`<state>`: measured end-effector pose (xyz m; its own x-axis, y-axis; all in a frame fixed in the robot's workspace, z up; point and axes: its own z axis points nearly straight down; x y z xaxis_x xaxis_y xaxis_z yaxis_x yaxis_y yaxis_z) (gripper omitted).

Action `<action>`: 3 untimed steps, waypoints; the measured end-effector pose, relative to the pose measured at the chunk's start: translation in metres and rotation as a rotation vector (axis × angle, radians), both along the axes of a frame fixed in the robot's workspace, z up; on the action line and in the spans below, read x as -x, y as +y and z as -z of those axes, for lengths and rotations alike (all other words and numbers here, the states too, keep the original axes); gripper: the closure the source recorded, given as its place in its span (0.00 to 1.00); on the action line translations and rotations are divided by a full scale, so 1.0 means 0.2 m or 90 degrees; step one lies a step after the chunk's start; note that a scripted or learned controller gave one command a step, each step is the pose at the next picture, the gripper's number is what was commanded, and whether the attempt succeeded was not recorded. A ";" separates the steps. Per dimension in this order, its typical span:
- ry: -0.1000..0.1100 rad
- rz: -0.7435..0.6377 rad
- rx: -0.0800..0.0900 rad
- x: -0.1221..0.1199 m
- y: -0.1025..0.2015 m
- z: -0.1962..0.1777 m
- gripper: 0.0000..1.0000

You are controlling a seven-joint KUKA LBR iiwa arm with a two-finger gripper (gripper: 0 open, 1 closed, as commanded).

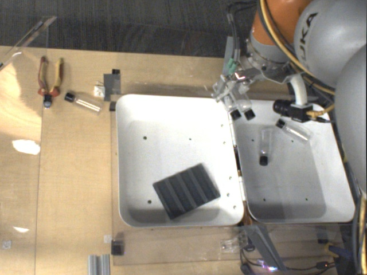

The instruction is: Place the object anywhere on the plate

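In the camera view, at the top of the rim between the two bins, we see the gripper point(242, 112) hanging from the grey arm point(321, 33), its two dark fingertips point(235, 114) standing a little apart with nothing between them. Just below it, in the right bin point(338, 205), lies a small clear tube with a dark cap point(264, 149), which we take to be the object to move; a second clear piece point(295, 132) lies near the bin's upper right. In the left bin point(132, 211) a dark ribbed slab point(186, 190) lies tilted near the front wall, and we judge it to serve as the plate.

We judge the task to be at its first step: the approach, with the tube not yet grasped. The next move calls for lowering the spread fingers over the tube, straddling its narrow body and closing squarely, since so slim and smooth a piece could easily roll or slip aside.
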<state>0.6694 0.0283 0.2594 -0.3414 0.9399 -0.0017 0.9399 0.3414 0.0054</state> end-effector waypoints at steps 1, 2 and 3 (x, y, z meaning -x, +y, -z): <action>0.002 0.026 0.000 0.00 0.36 0.17 1.00; 0.004 0.035 0.000 0.01 0.69 0.55 1.00; 0.001 -0.020 0.000 0.00 0.95 0.37 1.00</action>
<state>0.6686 0.2191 0.1853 -0.3713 0.9285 -0.0004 0.9285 0.3713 0.0040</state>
